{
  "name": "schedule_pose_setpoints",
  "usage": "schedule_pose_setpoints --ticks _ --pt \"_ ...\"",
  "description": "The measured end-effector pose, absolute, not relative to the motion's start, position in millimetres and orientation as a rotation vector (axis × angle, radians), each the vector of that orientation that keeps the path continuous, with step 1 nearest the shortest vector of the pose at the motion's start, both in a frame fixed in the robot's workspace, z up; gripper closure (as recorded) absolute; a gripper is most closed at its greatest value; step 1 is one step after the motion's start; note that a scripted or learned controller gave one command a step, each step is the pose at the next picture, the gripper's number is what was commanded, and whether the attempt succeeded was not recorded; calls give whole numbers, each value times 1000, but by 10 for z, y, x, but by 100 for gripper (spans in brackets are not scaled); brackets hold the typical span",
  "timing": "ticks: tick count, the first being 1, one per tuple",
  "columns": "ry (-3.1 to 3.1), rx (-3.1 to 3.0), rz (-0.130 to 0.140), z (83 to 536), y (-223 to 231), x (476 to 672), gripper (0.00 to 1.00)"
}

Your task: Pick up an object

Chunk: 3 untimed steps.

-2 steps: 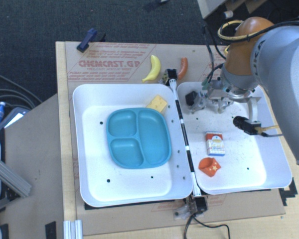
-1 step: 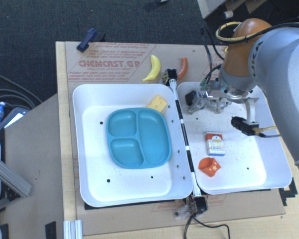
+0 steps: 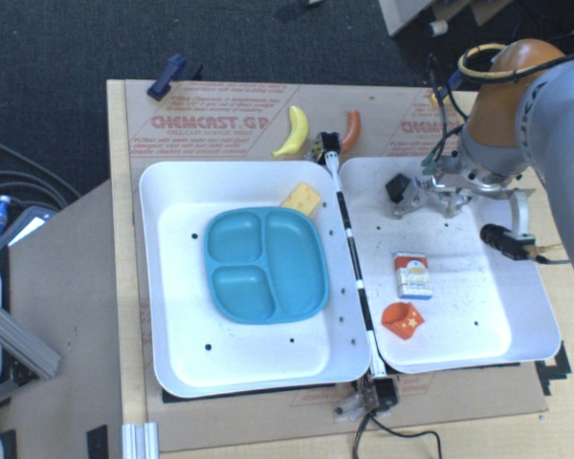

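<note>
Nearest the camera, along the bottom edge of the bench [image 3: 268, 419], a small clamp and cable [image 3: 373, 400] sit just below the seam where the two bins meet.

Going from the left: the left bin [image 3: 172, 342] holds a blue divided plate [image 3: 266, 263] with three compartments, lying flat near its middle. A yellow sponge-like block [image 3: 301, 199] lies just beyond the plate's far right corner, touching or nearly touching its rim. Behind this bin, on the brown board, a yellow banana [image 3: 292, 132] and an orange-red sausage-shaped toy [image 3: 350, 130] lie near each other, and a dark blue clip [image 3: 166, 77] sits at the board's far left corner.

The right bin [image 3: 517, 338] holds three loose things. An orange crumpled piece [image 3: 402, 319] lies toward the near side, left of centre. Just beyond it, close but apart, is a small box [image 3: 413, 275] with a red top and white and blue face. A small dark object [image 3: 397, 187] rests near the far left corner of this bin.

The gripper [image 3: 447, 196] hangs low over the far part of the right bin, below the orange band [image 3: 502, 98] of the grey arm [image 3: 555, 122]. Its metal fingers are a blur of bright parts from this slant, so whether they are spread or pressed together cannot be told, and nothing can be seen between them. The small dark object lies just to its left, apart from it; the box and the orange piece are well apart from it, nearer the camera.
</note>
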<state>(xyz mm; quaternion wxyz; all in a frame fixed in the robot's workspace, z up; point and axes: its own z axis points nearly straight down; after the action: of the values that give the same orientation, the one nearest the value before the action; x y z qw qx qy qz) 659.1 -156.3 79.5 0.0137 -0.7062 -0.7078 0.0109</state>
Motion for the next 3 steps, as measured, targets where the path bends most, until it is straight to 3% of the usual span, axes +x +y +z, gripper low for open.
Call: schedule_pose_setpoints --ticks 1,3 --pt "-2203 -2200 41 800 -1044 6587 0" --pt "-2203 -2205 48 799 -980 6581 0"
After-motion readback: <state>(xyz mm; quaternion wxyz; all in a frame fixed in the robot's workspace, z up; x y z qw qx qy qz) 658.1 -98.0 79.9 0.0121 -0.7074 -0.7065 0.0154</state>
